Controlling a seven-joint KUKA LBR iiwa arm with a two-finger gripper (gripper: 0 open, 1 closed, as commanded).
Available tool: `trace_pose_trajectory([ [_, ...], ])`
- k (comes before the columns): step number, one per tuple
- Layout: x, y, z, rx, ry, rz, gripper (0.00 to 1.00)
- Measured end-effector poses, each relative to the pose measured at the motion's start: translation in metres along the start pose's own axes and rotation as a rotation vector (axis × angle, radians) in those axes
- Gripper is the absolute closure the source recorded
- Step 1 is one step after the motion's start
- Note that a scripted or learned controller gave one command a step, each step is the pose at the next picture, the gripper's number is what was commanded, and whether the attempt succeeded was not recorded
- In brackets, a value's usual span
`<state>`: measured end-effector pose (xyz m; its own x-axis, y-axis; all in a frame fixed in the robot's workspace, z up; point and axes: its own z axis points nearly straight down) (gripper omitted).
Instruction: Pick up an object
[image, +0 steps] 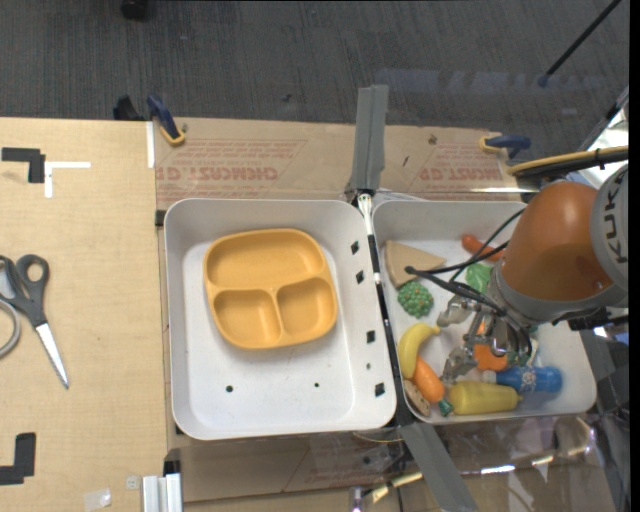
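Arm low over the cluttered right bin

Nearest the camera, along the front wall of the right bin (585, 400), lies a yellow bottle-like toy (483, 398), with a blue toy (530, 379) touching its right end and an orange carrot (428, 380) just to its left. A yellow banana (412, 343) curves upward beside the carrot.

Just behind these, the gripper (478, 345) hangs low among the objects, right above a small orange piece (490, 355). Whether its metal parts are spread or closed is impossible to tell, and nothing is clearly seen clamped in it. The orange wrist band (555, 245) bulks above it.

Farther back sit a green broccoli-like toy (415, 298), a tan wedge (410, 260), a green item (480, 275) partly hidden by cables, and a small orange object (472, 242) near the rear wall.

The left bin (185, 330) holds a yellow divided plate (270, 287). Scissors (35, 310) rest on the bench well to the left.
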<state>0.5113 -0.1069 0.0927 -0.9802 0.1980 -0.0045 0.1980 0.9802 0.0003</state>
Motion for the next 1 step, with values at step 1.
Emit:
trace_pose_trajectory([
  [1,-0.0015,0.0005,-0.0095,0.001,-0.003,-0.002,1.0],
])
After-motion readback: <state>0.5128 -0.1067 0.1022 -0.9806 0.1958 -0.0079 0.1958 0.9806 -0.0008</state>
